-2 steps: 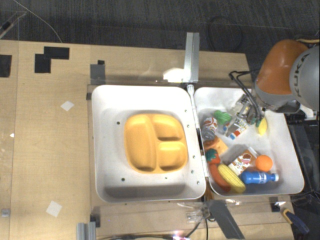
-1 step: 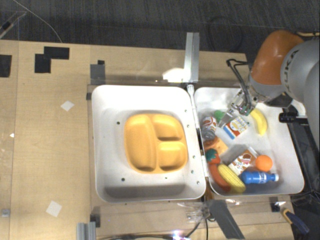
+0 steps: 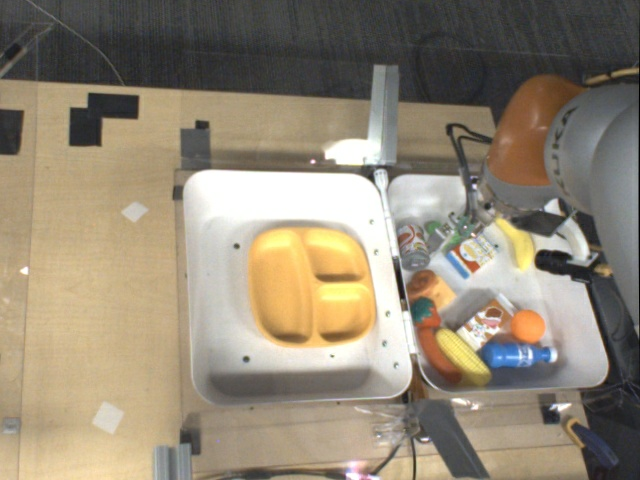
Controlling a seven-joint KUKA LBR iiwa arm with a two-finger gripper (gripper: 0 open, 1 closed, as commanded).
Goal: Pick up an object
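Objects fill your right bin (image 3: 597,363): a ridged corn cob (image 3: 463,356), round orange (image 3: 527,325), blue bottle (image 3: 517,355), glossy banana (image 3: 514,243), small carton (image 3: 470,255). Your gripper (image 3: 473,213) hangs just above that carton; whether it grips anything, you cannot tell. A moulded yellow tray (image 3: 307,284) sits in the left bin (image 3: 215,268).

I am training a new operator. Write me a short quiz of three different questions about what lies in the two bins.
1. True or false: the yellow divided tray lies in the left bin.
2. Which object lies nearest the front rim of the right bin? A) banana B) blue bottle C) soda can
3. Fill in: the orange ball rests just behind the blue ____.

Key: 1 true; 2 B; 3 bottle.
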